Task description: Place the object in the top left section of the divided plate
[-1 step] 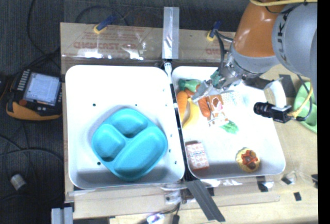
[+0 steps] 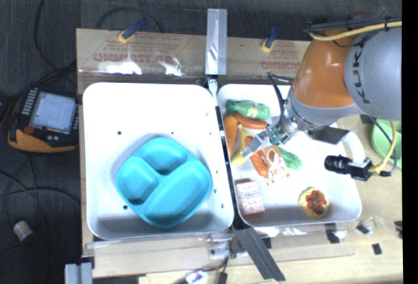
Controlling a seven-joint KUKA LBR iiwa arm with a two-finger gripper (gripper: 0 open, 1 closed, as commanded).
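Broadly, two white bins fill the bench: the left bin carries the blue divided plate, and the right bin carries a scatter of toy food. The grey arm with its orange band hangs over the right bin, and its gripper sits low among the food, just above an orange carrot-like piece with green leaves.

The step in hand looks like the pick; nothing has reached the plate yet. How wide the gripper stands, and whether it has hold of anything, I cannot tell from this angle, since the metal tips blur into the items beneath them. The likely object is that carrot-like piece, lying near the middle of the right bin.

Next, the move calls for a firm grasp, a lift high enough to clear the wall between the bins, then a carry to the plate's top left section.

Room is tight around the pick: a green bottle, an orange sausage-like piece and a small packet crowd close. A round tart lies apart, near the bin's lower corner. The plate sits tilted, with open floor around it.
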